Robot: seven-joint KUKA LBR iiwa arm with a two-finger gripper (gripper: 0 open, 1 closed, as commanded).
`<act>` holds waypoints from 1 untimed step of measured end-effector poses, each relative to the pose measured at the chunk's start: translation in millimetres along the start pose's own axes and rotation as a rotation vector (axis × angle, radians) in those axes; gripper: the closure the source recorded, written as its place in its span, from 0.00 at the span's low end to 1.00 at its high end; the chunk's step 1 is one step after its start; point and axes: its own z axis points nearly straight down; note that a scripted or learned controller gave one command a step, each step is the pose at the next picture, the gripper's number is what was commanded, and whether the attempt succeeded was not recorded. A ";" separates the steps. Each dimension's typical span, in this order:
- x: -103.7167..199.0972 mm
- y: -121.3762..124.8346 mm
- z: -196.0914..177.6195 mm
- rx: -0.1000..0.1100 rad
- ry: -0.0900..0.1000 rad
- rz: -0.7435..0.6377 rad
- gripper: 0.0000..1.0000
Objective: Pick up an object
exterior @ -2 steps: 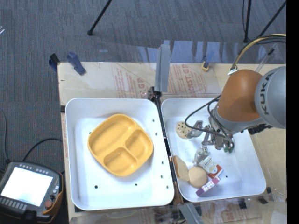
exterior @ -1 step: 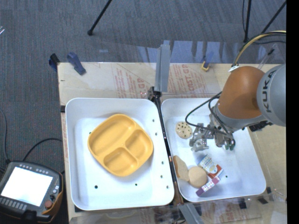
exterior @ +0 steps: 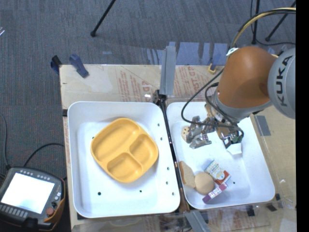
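My gripper hangs low over the back half of the right bin. Its two metal fingers stand spread apart and open, with nothing between them. A small cream block with dark dots lies just left of the left finger. By the right finger rests a small white piece. Nearer the bin's front lie a tan bread slice, a round beige bun, a little white carton and a red and purple item.
The left bin holds a yellow divided plate. A grey post stands behind the bins' shared wall. The arm's orange band looms over the right bin's back edge. A teach pendant lies at lower left.
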 end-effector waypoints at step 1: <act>-0.6 1.4 -8.1 -0.001 0.001 -0.002 1.00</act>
